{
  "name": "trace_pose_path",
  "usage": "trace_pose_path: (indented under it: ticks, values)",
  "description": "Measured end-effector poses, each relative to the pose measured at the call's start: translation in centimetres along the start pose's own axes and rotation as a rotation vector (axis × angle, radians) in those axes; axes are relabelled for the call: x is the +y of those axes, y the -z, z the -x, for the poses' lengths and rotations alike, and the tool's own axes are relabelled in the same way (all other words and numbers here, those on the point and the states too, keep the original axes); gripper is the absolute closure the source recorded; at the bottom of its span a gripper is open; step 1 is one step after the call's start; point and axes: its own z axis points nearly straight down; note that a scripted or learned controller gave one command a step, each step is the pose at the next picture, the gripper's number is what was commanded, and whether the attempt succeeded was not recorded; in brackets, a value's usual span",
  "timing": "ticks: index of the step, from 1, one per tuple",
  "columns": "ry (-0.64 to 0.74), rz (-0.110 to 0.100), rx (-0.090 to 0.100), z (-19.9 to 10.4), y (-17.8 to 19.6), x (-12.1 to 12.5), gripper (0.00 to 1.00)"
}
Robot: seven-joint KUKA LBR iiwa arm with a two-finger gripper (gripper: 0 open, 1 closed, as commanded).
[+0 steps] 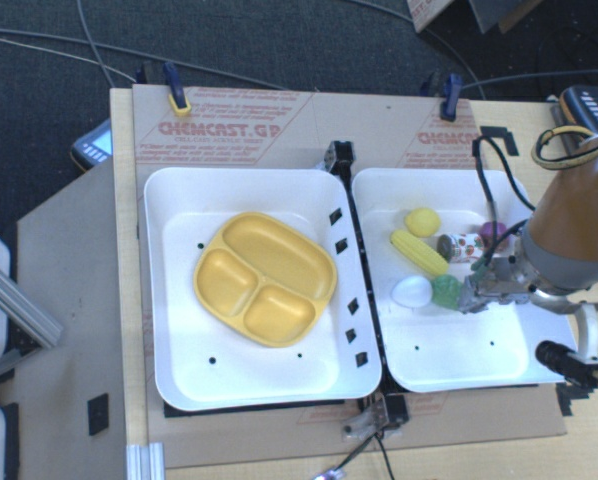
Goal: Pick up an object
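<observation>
Glossy yellow plastic tray [266, 279] in smooth white plastic bin [169, 268], brown paper-faced board [229, 118]

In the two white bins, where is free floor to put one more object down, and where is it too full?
Left bin: bare floor rings the yellow divided plate, widest along the near edge. Right bin: a bare strip runs along the near wall, below the white egg-shaped object. It is crowded at the bin's middle, where the corn cob, yellow ball, green object and claw cluster.

In the right bin [449, 368] a yellow corn cob [419, 252] lies tilted, with a yellow ball [423, 221] just above it. Below the cob sit a white oval piece [412, 292] and, beside it, a green block [446, 291].
</observation>
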Motion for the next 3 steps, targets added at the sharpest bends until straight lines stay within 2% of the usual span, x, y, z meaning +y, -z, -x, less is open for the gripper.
trace_pose_path:
  ticks: [2,3]
  values:
    - [0.002,0.005,-0.003,0.8,8.6,-0.1,1.00]
    - [0.008,0.002,0.000,-3.9,8.1,3.8,1.00]
